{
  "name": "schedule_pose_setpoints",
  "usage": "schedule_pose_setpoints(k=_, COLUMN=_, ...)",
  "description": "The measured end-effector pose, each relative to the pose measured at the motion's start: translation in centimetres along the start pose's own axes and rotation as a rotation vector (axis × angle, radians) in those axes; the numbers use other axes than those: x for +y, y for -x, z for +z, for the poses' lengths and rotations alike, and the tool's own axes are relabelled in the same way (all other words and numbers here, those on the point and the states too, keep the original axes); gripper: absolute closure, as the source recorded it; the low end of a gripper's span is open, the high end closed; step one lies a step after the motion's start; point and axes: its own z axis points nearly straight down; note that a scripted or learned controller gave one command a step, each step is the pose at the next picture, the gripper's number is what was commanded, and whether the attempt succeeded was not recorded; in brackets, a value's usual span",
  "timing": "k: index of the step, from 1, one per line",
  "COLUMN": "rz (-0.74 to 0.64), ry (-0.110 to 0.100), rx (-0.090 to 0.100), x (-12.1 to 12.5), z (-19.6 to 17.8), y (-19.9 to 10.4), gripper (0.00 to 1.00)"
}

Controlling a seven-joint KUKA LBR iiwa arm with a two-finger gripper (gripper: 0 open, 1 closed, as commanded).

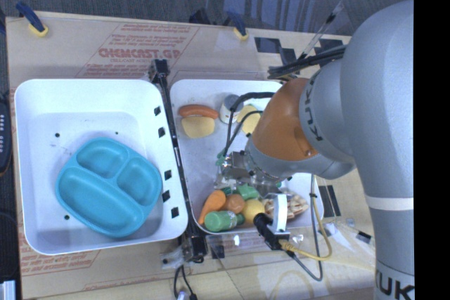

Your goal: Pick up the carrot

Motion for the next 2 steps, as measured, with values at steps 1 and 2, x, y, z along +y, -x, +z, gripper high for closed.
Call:
schedule_pose_setpoints(k=1, rz=-0.014, ry=-0.005, rx=-0.001, x=0.04, z=-0.91, y=-0.04, gripper=1.00)
schedule_pose_setpoints(k=2, rz=-0.026, ry=-0.009, rx=-0.003, x=0.10, z=-1.83, y=-0.09, gripper=1.00)
